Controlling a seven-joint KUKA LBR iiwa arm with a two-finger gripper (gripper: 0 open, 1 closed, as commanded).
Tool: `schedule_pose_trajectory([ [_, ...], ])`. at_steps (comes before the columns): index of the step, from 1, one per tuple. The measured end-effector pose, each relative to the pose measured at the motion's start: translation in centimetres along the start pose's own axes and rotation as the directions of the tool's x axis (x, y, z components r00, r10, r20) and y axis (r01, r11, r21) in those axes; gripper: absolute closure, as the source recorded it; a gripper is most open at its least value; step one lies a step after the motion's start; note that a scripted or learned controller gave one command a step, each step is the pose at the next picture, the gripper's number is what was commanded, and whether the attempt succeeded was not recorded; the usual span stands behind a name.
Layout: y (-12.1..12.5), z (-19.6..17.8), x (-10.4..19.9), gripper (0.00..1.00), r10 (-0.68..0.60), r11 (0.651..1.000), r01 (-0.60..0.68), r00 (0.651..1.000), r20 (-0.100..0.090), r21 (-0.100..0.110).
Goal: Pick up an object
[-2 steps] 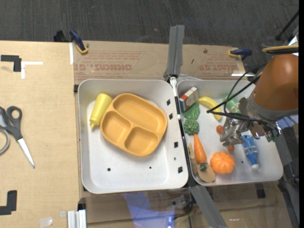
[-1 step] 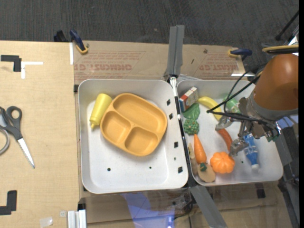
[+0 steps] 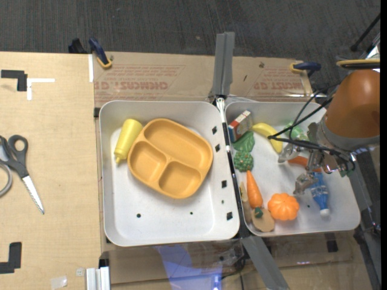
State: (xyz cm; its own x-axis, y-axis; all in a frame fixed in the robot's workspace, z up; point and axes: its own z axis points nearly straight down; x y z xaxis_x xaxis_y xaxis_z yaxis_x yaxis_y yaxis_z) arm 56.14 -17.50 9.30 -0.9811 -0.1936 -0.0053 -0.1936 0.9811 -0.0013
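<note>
The arm, its orange band (image 3: 358,101) at the right edge of the frame, places the gripper (image 3: 308,174) low over the right bin (image 3: 347,222), in the lower right of the frame; the metal fingers (image 3: 300,185) are slightly parted and nothing lies between them, so no object is held. The candidate objects all lie in this bin: a blue and white tube (image 3: 320,198) just beside the fingertips on their lower right, a small orange pumpkin (image 3: 283,206) near them to the lower left, a carrot (image 3: 253,190) further left, a green leafy piece (image 3: 244,151) against the divider, a banana (image 3: 268,135) toward the upper part, and a small red and white box (image 3: 240,122) at the upper left corner. For a sound grasp, the tube appears the nearest target; the fingers should probably straddle its narrow width across the long axis, descend until the tips reach the bin floor, then close before lifting straight up; the pumpkin is round and is likely to roll out of a shallow pinch. The left bin (image 3: 121,222), at centre frame, holds a yellow divided plate (image 3: 169,157) and a yellow bottle (image 3: 126,139) touching its upper left rim. Both bins sit on cardboard (image 3: 151,77); a wooden board (image 3: 48,162) with scissors (image 3: 21,168) fills the left of the frame; dark carpet (image 3: 151,11) runs along the top.
</note>
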Motion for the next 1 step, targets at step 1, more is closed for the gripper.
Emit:
schedule_pose_trajectory([
  [1, -0.97, -0.14, -6.94, 0.0, -0.061, 0.998, 0.061, 0.998, 0.003, 0.001],
])
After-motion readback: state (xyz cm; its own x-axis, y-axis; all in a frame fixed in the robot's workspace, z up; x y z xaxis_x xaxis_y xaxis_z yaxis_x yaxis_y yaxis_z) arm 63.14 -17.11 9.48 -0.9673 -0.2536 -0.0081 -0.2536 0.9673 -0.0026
